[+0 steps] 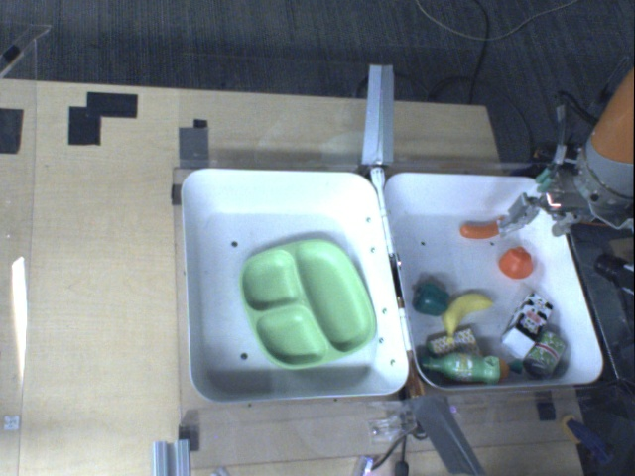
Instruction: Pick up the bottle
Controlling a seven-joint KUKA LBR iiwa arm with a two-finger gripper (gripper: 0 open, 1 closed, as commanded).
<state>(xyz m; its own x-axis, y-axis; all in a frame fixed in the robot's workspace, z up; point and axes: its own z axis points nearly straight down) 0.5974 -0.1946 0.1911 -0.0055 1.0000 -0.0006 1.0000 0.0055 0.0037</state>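
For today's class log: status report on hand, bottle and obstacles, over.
Hand at right bin's far edge, beside orange sausage. Green bottle lying at near wall, untouched. Banana, snack bag crowd it.

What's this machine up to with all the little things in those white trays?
A grey robot arm with an orange band reaches in from the right, its claw poised over the far end of the right-hand shallow white bin, close to an orange sausage-shaped toy. It is meant to pick up the green plastic bottle, which lies on its side at the near edge of that bin, untouched. The left-hand white bin holds a green divided plate.
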